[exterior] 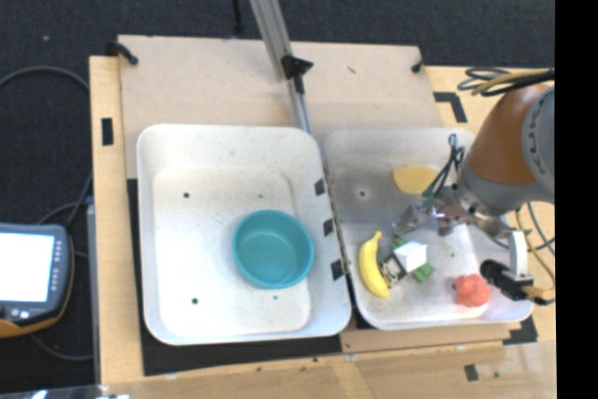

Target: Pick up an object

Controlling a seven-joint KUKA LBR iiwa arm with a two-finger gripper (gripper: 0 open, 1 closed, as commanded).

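Observation:
My gripper (425,218) hangs over the middle of the right bin (355,163), at the end of the grey arm with the orange band. Just below it in the view lies a small white block (410,254) with a green piece (424,273) beside it. A yellow banana (373,264) lies to the left of those, near the bin's left wall. A flat yellow thing (415,178) lies just above the gripper, partly behind the arm's cables. A red ball (472,291) sits at the bin's lower right.
The left bin (177,154) holds a teal bowl (272,248) right of its centre. A slanted metal rail (266,9) runs down to the gap between the bins. A handheld screen (28,276) lies off the bench at far left.

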